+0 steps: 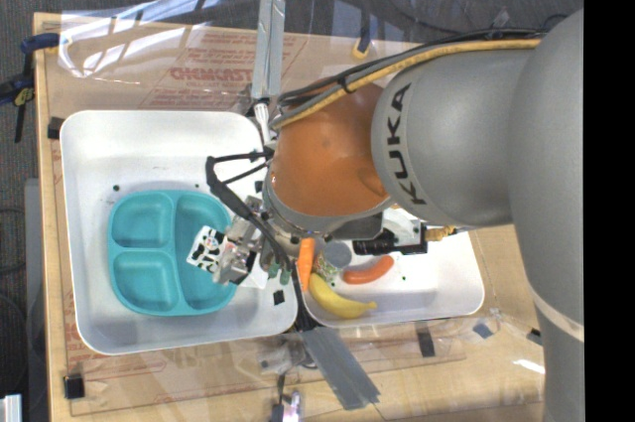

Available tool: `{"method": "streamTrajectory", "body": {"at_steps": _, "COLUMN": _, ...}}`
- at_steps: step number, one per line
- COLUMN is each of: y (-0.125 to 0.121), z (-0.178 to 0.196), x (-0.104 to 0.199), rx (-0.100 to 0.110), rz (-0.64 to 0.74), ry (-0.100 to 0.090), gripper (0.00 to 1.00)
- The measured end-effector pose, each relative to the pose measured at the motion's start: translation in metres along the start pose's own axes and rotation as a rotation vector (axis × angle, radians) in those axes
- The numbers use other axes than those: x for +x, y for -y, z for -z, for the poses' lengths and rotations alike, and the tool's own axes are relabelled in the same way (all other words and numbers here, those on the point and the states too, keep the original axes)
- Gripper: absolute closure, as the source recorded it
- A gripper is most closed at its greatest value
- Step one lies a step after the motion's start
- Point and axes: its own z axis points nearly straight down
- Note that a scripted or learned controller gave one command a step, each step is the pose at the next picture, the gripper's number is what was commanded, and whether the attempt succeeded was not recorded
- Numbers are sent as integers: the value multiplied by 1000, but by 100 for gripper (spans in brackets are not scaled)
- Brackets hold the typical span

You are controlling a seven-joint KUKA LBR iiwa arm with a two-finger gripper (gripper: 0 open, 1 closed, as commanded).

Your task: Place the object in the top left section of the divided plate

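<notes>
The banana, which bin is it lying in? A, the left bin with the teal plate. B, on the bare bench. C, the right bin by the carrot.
C: the banana lies in the right bin, beside the carrot.

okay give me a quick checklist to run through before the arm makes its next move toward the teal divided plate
1. Divided plate in the left bin: ok.
2. Top left section free of objects: ok.
3. Gripper over the plate's right edge, not the top left section: not ok.
4. Object between the fingers: cannot tell.
5. Banana, carrot and red item lying in the right bin: ok.
</notes>
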Motion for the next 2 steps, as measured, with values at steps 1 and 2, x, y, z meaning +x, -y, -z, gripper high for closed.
{"method": "streamTrajectory", "body": {"at_steps": 1, "y": -48, "z": -6, "x": 19, "rx": -2, "rz": 394, "ry": 3, "gripper": 100}}
{"method": "streamTrajectory", "body": {"at_steps": 2, "y": 3, "z": 58, "x": -18, "rx": -1, "rz": 428, "ry": 5, "gripper": 100}}
